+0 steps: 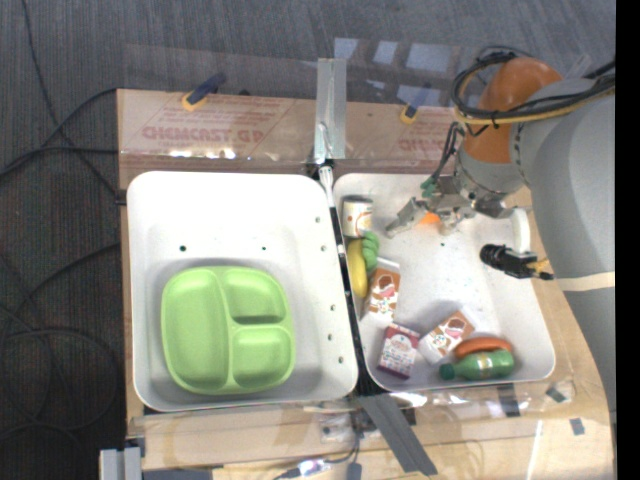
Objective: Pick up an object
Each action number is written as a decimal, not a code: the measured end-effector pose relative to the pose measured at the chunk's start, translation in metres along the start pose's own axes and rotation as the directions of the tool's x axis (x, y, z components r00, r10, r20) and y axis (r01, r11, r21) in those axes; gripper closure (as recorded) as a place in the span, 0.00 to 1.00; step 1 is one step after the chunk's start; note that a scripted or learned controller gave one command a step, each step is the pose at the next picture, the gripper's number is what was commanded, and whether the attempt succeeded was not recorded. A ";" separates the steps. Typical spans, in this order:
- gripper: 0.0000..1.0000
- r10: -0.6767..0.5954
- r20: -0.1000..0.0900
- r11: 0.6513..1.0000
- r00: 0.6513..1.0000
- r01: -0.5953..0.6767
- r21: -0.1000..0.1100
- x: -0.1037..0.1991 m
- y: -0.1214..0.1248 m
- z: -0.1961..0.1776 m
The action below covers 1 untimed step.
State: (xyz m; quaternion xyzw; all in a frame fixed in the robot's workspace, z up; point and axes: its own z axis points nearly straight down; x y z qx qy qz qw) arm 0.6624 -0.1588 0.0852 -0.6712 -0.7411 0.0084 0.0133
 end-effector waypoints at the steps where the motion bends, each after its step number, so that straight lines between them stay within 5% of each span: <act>1: 0.00 0.116 0.008 0.993 0.993 -0.115 -0.027 -0.020 0.003 -0.031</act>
